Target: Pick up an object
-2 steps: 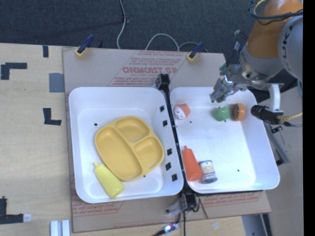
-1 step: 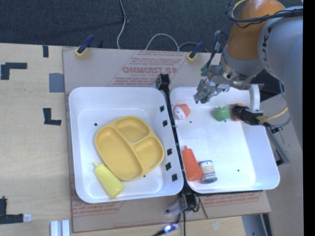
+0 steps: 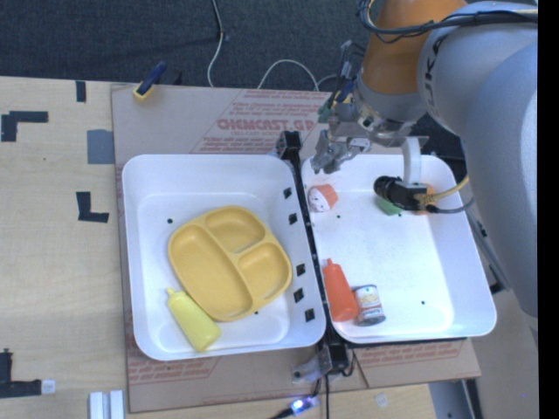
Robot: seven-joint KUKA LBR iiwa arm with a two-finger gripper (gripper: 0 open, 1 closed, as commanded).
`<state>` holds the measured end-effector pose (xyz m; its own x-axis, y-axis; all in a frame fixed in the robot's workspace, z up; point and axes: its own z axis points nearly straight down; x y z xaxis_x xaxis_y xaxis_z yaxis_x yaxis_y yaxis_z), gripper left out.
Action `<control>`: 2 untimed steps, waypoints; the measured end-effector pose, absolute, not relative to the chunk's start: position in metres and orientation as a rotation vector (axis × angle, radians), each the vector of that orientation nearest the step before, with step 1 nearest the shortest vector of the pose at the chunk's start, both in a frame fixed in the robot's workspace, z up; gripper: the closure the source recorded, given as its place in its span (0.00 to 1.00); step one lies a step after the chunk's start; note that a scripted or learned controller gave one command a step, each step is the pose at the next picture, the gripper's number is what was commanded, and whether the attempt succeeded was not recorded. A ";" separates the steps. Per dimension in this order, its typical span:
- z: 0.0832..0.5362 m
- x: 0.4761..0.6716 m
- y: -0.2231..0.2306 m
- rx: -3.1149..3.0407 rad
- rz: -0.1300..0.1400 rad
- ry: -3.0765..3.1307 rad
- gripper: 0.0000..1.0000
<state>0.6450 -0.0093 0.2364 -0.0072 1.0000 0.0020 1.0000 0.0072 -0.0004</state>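
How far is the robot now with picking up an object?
Done: nothing looks lifted yet. In hand: the gripper hangs above the right bin's far left corner, over the small orange and white object. Left: to grasp and raise something. The orange bottle and the can lie near the front.

pincer (image 3: pixel 334 157) fingers too blurred to read.
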 end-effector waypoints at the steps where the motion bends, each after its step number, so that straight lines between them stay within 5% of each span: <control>1: 0.231 0.655 0.035 -2.215 0.001 -2.227 1.00; 2: 0.235 0.665 0.085 -2.213 -0.001 -2.228 1.00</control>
